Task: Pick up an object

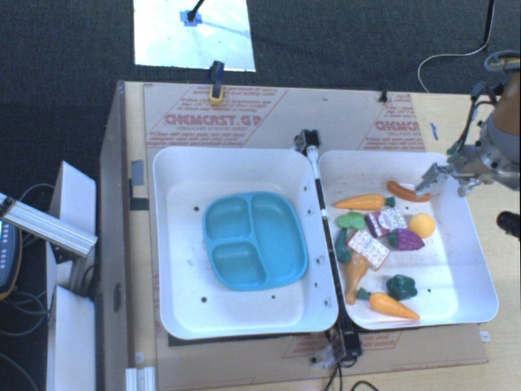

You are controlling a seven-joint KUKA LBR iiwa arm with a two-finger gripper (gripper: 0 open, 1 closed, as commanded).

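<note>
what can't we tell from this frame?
- Camera view: gripper is small and blurred, so its contact with the sausage toy is unclear.
- Arm is cut off by the right edge.
- Patterned packets in the right bin: print too small to read.

Two bins sit side by side on the bench (244, 108). The left bin (175, 218) holds a divided tray (254, 240) near its middle. The right bin (468, 275) holds a cluster of toy foods toward its left half: one carrot (361, 203) at the back, a sausage (404, 191) behind and right of it, a lemon (421, 225) further right, another carrot (393, 305) at the front, and a broccoli (400, 285) just behind that one. The gripper (431, 179) hangs over the right bin's back right part, just beside the sausage.
</note>
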